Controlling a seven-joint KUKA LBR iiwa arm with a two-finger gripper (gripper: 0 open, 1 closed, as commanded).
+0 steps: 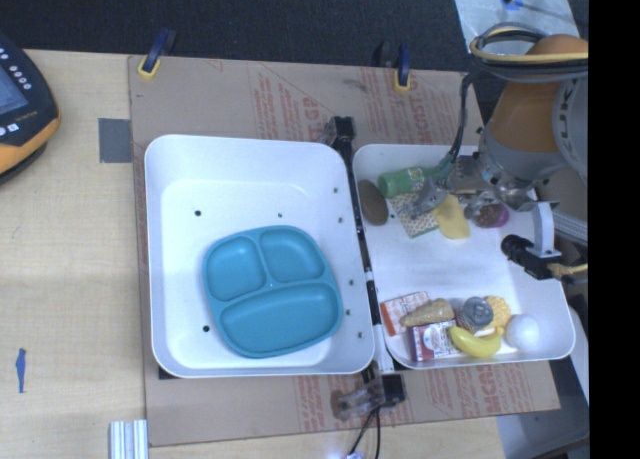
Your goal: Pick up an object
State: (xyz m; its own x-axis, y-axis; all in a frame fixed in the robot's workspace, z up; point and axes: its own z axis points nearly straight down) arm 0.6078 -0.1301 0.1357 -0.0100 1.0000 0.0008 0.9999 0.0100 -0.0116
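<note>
- The bench (pixel 70 247) carries a brown cardboard sheet (pixel 250 97), fixed at its far edge by a yellow clamp (pixel 152 55) and a blue clamp (pixel 401 65).
- Two shallow white bins sit side by side on the sheet: the left bin (pixel 170 207) and the right bin (pixel 470 257), their inner walls nearly touching.
- The arm (pixel 535 97), grey with an orange band, enters from the right and stands over the far right corner of the right bin.
- A blue divided plate (pixel 272 290), three compartments, lies flat in the left bin, toward its near side.
- A yellow-and-black handheld unit (pixel 20 107) rests on the bench at the far left, well apart from the bins.
- The gripper (pixel 470 192) sits low at the far end of the right bin, among a cluster of objects. Whether its fingers are apart or together: cannot tell.
- Far cluster, right bin: a green object (pixel 402 182), a brown oval object (pixel 373 203) against the left wall, a patterned packet (pixel 415 215), a pale yellow object (pixel 453 219) just beside the gripper, and a dark reddish object (pixel 490 214).
- Near cluster, right bin: a red-and-white packet (pixel 405 309), a brown roll-shaped object (pixel 428 313), a banana (pixel 475 344), a grey-and-yellow object (pixel 482 311), and a white ball (pixel 522 331) in the near right corner.
</note>
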